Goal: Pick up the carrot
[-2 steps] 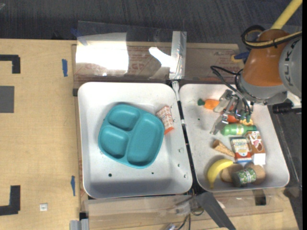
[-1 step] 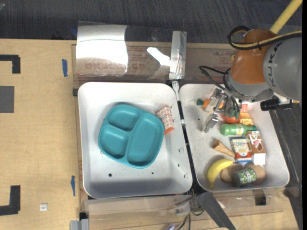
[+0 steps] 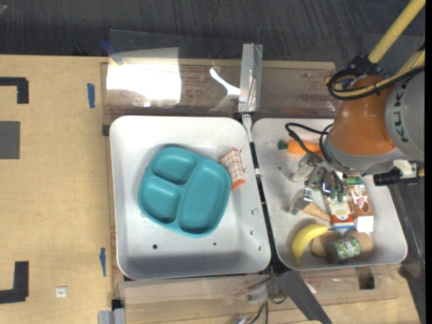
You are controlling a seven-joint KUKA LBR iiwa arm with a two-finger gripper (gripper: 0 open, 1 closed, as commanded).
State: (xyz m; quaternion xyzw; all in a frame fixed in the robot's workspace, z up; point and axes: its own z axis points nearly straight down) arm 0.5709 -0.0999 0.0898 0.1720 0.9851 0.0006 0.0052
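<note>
Orange shows in the right bin (image 3: 398, 248): the carrot (image 3: 302, 147) lies near the top of that bin, with a bit of green at its left tip; part of it hides under the arm (image 3: 361, 130). The gripper (image 3: 312, 189) hangs just below the carrot and holds nothing; its metal fingers (image 3: 300, 198) stand a little apart, and nothing sits between them. Lower in the same bin lie a yellow banana (image 3: 304, 239), a green can (image 3: 345, 248), a small juice carton (image 3: 341, 212) and a piece of bread (image 3: 314, 211); they sit close together. The left bin (image 3: 128, 248) holds a blue plate (image 3: 183, 190) with three parts; a small packet (image 3: 233, 165) lies just beside the plate, by its top right edge.
</note>
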